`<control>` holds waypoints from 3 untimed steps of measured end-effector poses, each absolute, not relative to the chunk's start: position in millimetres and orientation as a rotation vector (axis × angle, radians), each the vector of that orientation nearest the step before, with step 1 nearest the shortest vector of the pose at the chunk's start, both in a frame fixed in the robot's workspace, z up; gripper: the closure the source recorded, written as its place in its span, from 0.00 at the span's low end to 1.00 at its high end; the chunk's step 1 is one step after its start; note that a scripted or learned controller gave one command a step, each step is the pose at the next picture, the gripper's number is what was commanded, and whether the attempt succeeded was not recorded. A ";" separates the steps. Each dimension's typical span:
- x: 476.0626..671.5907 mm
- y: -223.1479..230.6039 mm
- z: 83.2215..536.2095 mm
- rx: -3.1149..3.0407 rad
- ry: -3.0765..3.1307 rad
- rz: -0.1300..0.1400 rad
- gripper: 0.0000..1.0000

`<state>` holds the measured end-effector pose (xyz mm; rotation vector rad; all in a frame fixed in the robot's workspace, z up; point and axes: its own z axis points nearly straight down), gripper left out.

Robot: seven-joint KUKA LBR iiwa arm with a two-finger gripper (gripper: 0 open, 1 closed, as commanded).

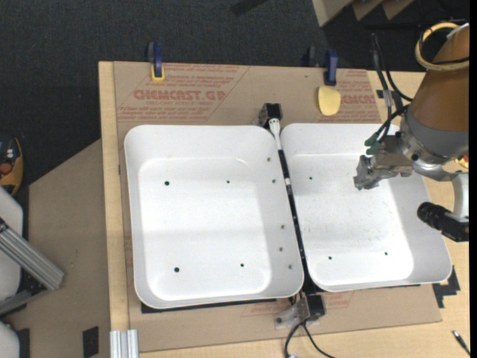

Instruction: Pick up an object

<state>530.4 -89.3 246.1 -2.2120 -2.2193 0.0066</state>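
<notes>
Currently the gripper (365, 177) hangs over the right bin (417, 271), toward 12 o'clock from that bin's middle and well apart from its near rim. The arm (440, 88), grey w/ an orange band, comes in from 3 o'clock. Jaws point down & slightly toward 9 o'clock. I cannot tell if they are spread or pressed together, as they are too small & dark against the wrist.

Obj to pick: the one loose-looking item is a pale yellow piece (329, 101). It lies on the tabletop (112, 200) just past the right bin's far rim, at approx 11 o'clock from the gripper & well apart from it. It sits directly under a blue clamp (331, 66); I cannot tell if the two touch.

The left bin (201, 230) sits at 9 o'clock of the right bin, rims nearly touching. A black cable (287, 192) runs along the seam between them, from a small black plug (270, 113) at the 12 o'clock end down to the 6 o'clock edge. Each bin floor shows a few small dark dots.

A second blue clamp (155, 53) grips the tabletop's far edge, at 12 o'clock of the left bin. Red lettering (179, 93) is printed on the tabletop between the clamps. Dark floor (74, 21) surrounds the tabletop.
</notes>
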 end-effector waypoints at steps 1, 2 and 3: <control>560.6 -48.9 404.7 -2.225 -2.241 -0.023 1.00; 598.8 -3.8 289.0 -2.214 -2.223 0.004 1.00; 588.1 -0.9 335.1 -2.223 -2.226 -0.006 1.00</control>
